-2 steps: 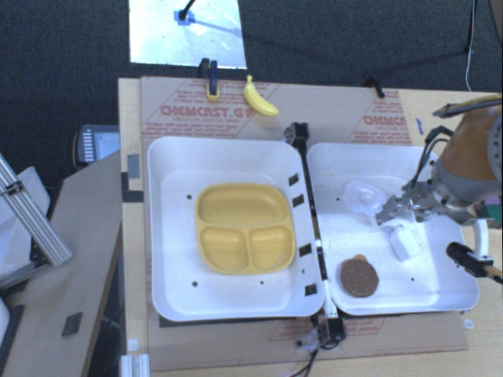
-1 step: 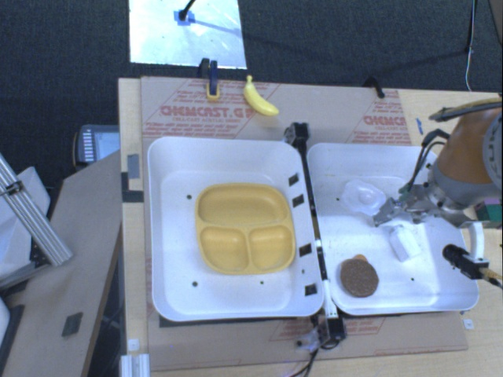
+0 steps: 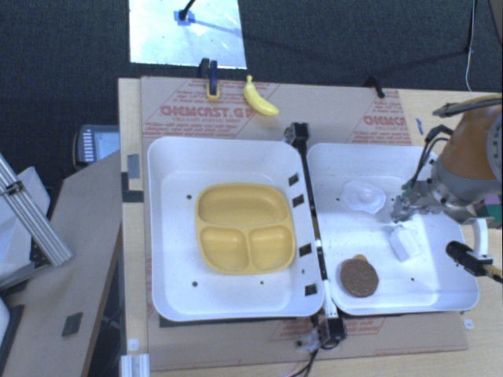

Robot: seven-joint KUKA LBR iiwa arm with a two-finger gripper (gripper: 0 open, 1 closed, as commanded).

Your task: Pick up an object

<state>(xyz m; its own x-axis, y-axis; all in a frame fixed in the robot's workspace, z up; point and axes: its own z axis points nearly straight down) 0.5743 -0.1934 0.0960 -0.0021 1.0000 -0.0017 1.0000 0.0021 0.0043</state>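
Pincer (image 3: 402, 209) state: it hangs low over the right bin (image 3: 448, 289), and whether it is open or closed cannot be told from this angle. No object is visible within it.

Arm (image 3: 469, 159): grey, with an orange band above the wrist. It enters over the right bin's far right corner.

Right bin contents:
- Small white block (image 3: 404, 244), lying just below the pincer on the bin floor. Contact between the two cannot be confirmed.
- Clear, crumpled plastic piece (image 3: 362, 195), to the left of the pincer, near the bin's back wall.
- Brown round disc (image 3: 359, 277), toward the bin's front left corner, well apart from the pincer.

Left bin (image 3: 169, 234): it sits side by side with the right bin, joined along a black divider strip (image 3: 307, 210). A yellow compartment tray (image 3: 244, 228) with three sections lies at its centre.

Surface: both bins rest on a brown cardboard sheet (image 3: 330, 108) printed with red lettering, laid on a pale wooden bench (image 3: 130, 116). Behind the left bin, a yellow banana (image 3: 259, 99) lies on the cardboard, and a yellow and black clamp (image 3: 211, 79) grips the sheet's back edge just left of the banana.

Room: the floor behind the bench is dark carpet (image 3: 63, 38). A shiny metal plate (image 3: 187, 23) lies on it, behind the clamp. To the left of the left bin stand a small device with a lit screen (image 3: 97, 144) and an aluminium rail (image 3: 31, 214).
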